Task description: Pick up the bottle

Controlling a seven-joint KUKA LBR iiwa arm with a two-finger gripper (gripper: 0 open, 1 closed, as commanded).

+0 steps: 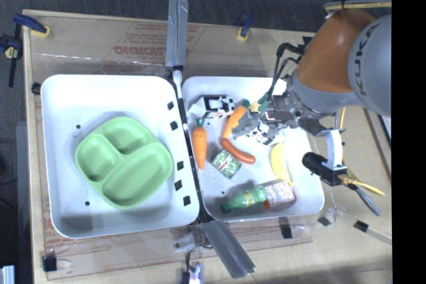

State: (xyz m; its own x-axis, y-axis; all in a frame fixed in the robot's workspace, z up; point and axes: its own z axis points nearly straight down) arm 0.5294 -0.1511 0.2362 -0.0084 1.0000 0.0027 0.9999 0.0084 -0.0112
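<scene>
The bottle (257, 197) is green plastic with a red and white label. It lies on its side along the near wall of the right bin (303, 209). My gripper (258, 123) hangs over the middle of that bin, farther back than the bottle and well apart from it. It hovers beside an orange carrot (234, 119) and over a black and white carton (265, 136). The grey and orange wrist above hides part of the bin's far right corner.
The right bin also holds a second carrot (199, 146), a red sausage (238, 151), a banana (280, 165), a small green box (226, 163) and another black and white carton (217, 104). A green divided plate (124, 161) lies in the left bin (56, 110).
</scene>
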